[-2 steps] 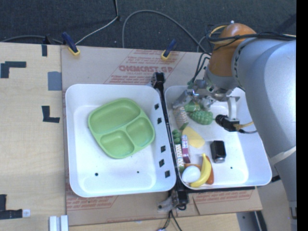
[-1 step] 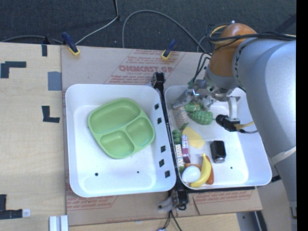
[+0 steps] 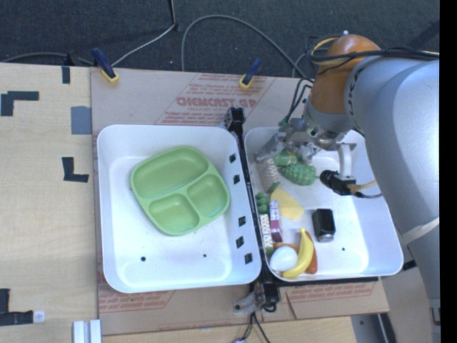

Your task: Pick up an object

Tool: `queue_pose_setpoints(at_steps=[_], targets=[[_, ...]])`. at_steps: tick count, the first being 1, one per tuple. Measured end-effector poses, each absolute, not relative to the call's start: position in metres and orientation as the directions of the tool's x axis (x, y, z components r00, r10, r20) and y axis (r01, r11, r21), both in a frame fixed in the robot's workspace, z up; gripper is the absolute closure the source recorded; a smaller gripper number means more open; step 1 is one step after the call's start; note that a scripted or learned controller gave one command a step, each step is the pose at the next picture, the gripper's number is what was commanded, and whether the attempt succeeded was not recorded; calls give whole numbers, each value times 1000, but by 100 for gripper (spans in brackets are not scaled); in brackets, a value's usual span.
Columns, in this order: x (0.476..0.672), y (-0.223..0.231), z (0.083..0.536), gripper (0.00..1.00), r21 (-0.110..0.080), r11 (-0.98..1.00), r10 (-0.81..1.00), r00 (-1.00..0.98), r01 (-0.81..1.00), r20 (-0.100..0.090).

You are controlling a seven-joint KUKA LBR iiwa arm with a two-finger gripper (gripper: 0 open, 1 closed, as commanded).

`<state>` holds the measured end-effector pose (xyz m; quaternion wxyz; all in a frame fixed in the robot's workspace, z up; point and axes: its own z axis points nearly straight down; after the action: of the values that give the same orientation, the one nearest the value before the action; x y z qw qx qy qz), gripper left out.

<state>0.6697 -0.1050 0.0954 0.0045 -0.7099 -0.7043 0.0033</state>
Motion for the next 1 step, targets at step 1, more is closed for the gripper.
queue_pose_setpoints(at_steps=[1], targets=[[669, -104, 96, 0, -10, -9, 1000, 9, 1000, -1]])
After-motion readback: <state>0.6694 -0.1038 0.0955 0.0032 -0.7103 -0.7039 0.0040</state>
